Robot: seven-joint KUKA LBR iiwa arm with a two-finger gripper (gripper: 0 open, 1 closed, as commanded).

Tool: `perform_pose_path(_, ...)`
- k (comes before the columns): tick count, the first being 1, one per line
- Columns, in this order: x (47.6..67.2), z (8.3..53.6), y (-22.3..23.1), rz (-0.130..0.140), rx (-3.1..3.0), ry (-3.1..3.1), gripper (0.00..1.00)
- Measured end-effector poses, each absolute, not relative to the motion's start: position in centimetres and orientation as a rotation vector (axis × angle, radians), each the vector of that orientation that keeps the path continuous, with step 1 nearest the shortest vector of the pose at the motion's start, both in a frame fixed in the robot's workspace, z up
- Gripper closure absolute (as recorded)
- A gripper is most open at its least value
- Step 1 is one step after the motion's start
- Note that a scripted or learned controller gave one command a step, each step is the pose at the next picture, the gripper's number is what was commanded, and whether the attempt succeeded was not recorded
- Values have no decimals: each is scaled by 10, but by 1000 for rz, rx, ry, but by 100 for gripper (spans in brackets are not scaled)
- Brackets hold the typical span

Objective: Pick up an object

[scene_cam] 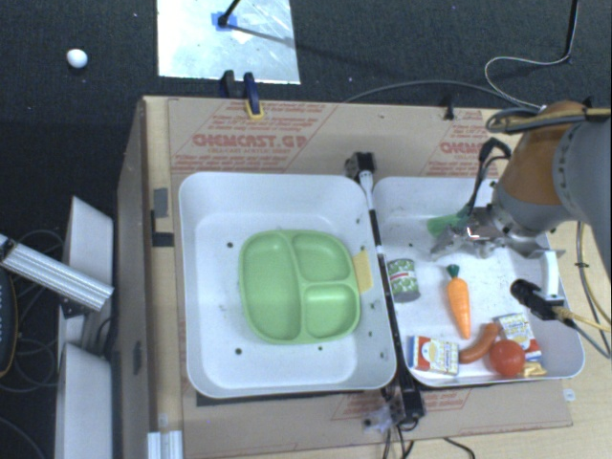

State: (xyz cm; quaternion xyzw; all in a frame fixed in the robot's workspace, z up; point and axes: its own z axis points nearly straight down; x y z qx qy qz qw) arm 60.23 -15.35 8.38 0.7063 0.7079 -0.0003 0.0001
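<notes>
One arm, one choice: gripper [457, 240] low over the right bin [421, 199], near its far wall, finger state impossible to tell from above. Just beside it, a small green object [444, 224], partly hidden. Nearest clear target, judging by the layout: carrot [459, 299], slightly toward the camera from the gripper, long axis near-to-far. Further off, can [403, 279] by the divider; tomato [507, 357] and carton [432, 354] along the near wall.
</notes>
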Motion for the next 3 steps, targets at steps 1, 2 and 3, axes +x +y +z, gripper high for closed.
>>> perform_pose_path(1,547,84,-145,0,2220,2222,0)
perform_pose_path(2,548,95,-145,3,2217,2222,100)
perform_pose_path(3,550,199,-95,4,2215,2224,100)
